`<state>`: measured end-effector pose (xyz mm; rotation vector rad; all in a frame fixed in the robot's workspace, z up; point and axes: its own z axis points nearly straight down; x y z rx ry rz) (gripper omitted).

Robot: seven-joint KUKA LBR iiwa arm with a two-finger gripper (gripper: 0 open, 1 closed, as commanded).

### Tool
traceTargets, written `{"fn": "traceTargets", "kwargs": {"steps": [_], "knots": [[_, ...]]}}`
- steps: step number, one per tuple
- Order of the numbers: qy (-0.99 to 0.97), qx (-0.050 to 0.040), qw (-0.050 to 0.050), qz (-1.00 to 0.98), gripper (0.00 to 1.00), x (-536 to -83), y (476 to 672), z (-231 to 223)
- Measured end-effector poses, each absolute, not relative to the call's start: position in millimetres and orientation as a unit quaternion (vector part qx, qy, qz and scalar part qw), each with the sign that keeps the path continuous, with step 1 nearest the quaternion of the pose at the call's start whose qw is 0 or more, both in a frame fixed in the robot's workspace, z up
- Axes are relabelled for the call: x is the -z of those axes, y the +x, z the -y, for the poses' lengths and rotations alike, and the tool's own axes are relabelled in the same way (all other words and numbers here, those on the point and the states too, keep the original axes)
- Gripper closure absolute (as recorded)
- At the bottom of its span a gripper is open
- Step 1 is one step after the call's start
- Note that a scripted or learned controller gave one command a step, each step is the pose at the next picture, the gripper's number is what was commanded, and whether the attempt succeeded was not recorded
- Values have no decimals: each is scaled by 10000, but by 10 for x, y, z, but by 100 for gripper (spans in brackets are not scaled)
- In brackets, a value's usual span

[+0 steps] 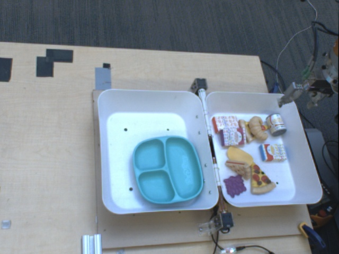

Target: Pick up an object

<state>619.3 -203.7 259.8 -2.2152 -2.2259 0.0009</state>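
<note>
The right bin [303, 157] holds several toy foods. At the back lie a red and white carton [228, 130], a tan bread piece [258, 128] and a silver can [275, 124]. Nearer the front are a small blue and red carton [273, 152], a yellow piece [239, 155], a pizza slice [261, 180] and a purple grape bunch [234, 184]. My gripper [291, 94] hangs by the right bin's far right corner, just right of the can and apart from every item. Nothing shows in its grasp.
The left bin [114, 142] holds a teal divided plate [168, 169]. A metal rail [209, 142] joins the two bins. Cables hang at the far right, and dark floor lies beyond the bench's back edge.
</note>
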Motion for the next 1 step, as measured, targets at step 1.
{"fn": "traceTargets", "kwargs": {"steps": [1], "knots": [[-7055, 5, -7, 7088, 0, -1064, 6063, 2058]]}}
